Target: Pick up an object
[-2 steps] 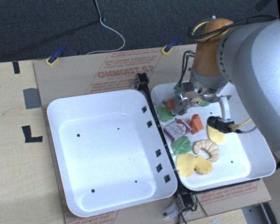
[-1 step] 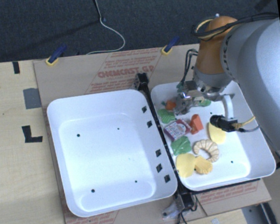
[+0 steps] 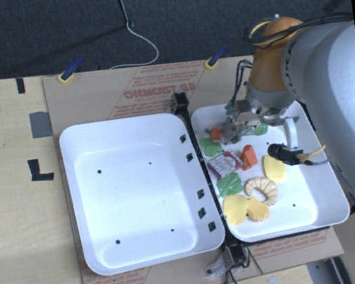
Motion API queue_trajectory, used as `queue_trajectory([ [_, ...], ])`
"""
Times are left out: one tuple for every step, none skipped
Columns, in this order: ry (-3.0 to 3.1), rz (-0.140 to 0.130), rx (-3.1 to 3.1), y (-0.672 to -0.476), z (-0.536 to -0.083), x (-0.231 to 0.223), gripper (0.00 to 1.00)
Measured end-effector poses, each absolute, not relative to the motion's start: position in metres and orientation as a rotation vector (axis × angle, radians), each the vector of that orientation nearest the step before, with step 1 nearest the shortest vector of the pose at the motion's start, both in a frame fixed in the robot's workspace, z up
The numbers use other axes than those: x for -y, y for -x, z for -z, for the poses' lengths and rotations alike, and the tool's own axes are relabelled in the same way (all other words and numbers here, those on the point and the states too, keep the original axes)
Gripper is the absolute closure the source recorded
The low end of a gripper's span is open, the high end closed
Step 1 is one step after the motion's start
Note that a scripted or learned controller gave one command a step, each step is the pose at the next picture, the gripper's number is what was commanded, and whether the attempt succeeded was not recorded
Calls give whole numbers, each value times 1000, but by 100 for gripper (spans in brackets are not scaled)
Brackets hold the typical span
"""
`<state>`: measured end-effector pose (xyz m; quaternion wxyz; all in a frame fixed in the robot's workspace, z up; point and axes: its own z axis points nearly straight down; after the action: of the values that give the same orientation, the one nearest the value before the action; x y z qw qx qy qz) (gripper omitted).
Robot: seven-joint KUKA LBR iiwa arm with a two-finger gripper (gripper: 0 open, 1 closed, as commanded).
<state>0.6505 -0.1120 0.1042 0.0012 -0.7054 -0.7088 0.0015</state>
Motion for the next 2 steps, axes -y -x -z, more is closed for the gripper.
queue_trajectory([
  [2219,-1,2218,-518,-188,73,100],
  [2215,4,2232,-586,-205,19,100],
])
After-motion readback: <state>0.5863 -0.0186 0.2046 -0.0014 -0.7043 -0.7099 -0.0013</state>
